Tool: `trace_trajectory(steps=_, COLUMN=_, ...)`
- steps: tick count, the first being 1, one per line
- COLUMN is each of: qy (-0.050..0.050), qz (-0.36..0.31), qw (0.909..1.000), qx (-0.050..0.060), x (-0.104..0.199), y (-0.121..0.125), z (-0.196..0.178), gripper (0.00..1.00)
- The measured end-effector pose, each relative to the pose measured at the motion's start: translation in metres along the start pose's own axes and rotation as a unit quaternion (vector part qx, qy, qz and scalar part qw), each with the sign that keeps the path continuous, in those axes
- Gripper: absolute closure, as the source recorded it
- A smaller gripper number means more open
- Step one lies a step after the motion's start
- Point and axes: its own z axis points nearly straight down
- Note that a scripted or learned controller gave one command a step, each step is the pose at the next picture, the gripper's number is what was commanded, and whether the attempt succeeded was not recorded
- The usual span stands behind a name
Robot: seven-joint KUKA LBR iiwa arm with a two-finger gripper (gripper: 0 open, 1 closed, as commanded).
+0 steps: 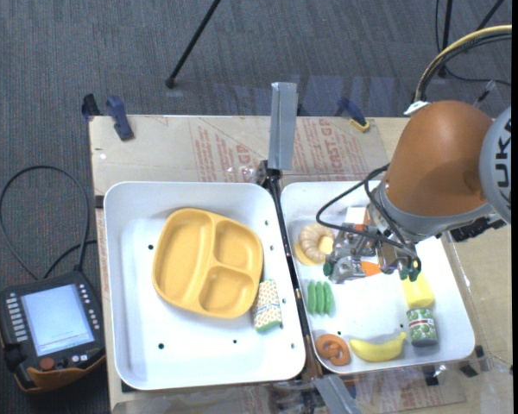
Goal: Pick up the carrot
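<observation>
Our end effector (350, 266) hangs low in the right bin (453, 261), and we cannot tell how it stands. The carrot (371, 268) shows as an orange sliver touching its right side. We see the bagel (312, 242) just left of it, the peas (320, 297) just below, and the banana (377, 348) farther below.

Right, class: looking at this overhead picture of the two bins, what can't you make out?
- Carrot: a small orange sliver shows in the camera view; the gripper covers the rest.
- Grip: the wrist hides whether anything is held.
- Can label: too small to read.
- Right bin, far-right corner: behind the arm.
</observation>
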Motion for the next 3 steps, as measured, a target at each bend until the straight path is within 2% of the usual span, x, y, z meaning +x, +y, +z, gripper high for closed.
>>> trace_trajectory(steps=1, qy=0.004, qz=-0.075, qw=0.9972, qx=0.0, x=0.005, y=0.008, z=-0.043, gripper=1.0)
trace_trajectory(steps=2, qy=0.006, qz=-0.223, qw=0.9749, qx=-0.001, x=0.002, y=-0.024, z=-0.021, gripper=1.0)
trace_trajectory(steps=3, qy=0.004, qz=-0.408, qw=0.9131, qx=-0.002, x=0.002, y=-0.037, z=-0.057, gripper=1.0)
